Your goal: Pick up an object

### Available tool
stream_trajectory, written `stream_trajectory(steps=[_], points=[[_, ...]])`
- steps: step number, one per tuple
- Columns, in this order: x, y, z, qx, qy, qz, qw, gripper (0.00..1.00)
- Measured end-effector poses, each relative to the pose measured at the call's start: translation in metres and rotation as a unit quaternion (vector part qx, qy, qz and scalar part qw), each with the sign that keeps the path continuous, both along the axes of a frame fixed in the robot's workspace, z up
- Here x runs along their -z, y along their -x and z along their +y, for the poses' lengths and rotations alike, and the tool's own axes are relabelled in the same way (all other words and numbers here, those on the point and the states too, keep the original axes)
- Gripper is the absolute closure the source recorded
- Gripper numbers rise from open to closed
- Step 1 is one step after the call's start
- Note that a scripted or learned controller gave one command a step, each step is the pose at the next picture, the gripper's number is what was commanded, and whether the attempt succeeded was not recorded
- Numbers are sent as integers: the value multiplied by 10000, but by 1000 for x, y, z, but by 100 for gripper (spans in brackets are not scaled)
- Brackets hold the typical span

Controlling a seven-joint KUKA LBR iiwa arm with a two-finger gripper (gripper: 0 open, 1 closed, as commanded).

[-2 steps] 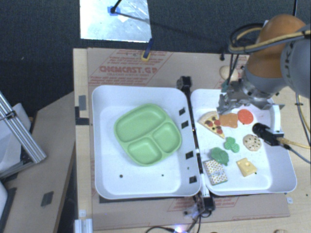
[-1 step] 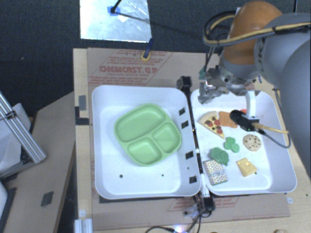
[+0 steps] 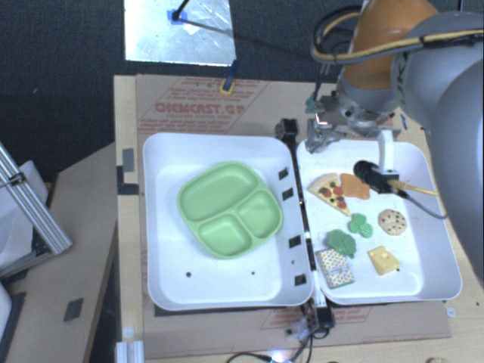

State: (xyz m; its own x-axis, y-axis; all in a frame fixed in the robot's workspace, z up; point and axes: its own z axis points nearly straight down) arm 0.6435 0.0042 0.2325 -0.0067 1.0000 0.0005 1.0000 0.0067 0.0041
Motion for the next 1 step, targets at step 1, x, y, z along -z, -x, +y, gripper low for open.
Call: stream_trajectory(steps=[1], points=[[5, -11, 3, 0, 7, 1, 10000, 100]])
